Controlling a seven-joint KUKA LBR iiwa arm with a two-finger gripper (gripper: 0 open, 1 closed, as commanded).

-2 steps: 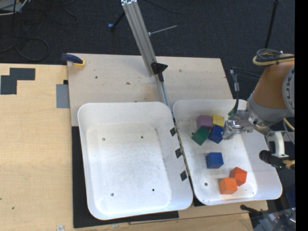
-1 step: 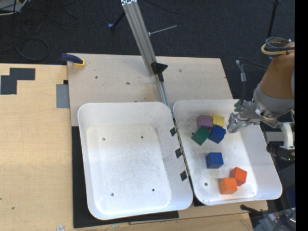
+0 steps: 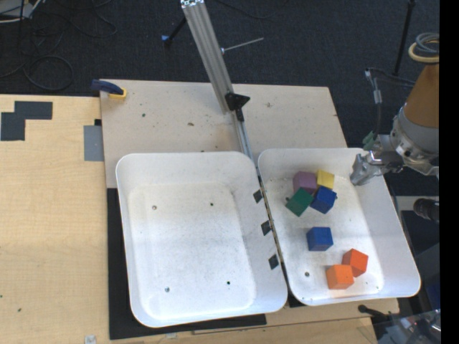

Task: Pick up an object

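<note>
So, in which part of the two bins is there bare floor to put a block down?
The left bin has bare floor wall to wall. In the right bin, the cubes crowd the upper middle and lower right; free strips lie beside the orange cubes and along the right wall.

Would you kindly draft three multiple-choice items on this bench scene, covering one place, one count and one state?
1. Where do the blocks lie?
A. In the right bin
B. In the left bin
C. On the wooden bench

2. How many blue blocks are there?
A. One
B. Two
C. Four

3. Where does the gripper stand?
A. Over the left bin
B. Pressed onto the orange blocks
C. At the right bin's far right edge, apart from the blocks

Key: 1 A, as every block sits inside the right bin. 2 B, one blue block by the green block and another blue block alone. 3 C, the gripper is right of the yellow block.
</note>
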